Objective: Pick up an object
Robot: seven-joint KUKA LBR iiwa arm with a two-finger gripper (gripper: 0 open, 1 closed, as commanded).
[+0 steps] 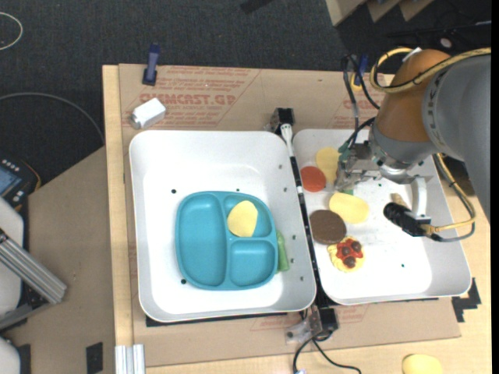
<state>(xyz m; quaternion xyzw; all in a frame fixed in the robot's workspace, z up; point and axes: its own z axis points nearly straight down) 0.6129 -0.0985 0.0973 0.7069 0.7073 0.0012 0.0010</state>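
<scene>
Two white bins sit side by side. The left bin (148, 209) holds a teal tray (204, 248) with a yellow piece (242, 219) in its upper right compartment. The right bin (444, 275) holds the loose pickable items: a red disc (313, 179), yellow piece (348, 206), brown disc (327, 226) and a topped piece (347, 255). The gripper (351, 168) hangs over the bin's upper left, just above the yellow piece, apparently placed to descend on it. Whether it is spread or pressed together cannot be told; nothing is seen held.
</scene>
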